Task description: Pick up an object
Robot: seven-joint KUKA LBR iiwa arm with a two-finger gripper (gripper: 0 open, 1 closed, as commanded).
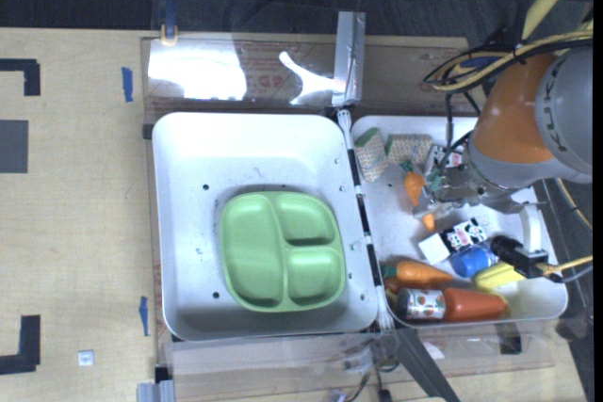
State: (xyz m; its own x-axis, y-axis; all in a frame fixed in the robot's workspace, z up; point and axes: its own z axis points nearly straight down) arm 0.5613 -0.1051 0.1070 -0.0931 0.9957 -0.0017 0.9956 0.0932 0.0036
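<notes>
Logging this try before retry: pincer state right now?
Pincer: low in the right bin, beside a small orange piece; open or closed cannot be told.

Robot lab: 2 white bins, taped bench, cables.

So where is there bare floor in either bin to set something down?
Left bin: bare floor rings the green divided plate, widest along the far and left walls. Right bin: crowded, with toys heaped along the near wall and the gripper over its middle.
</notes>
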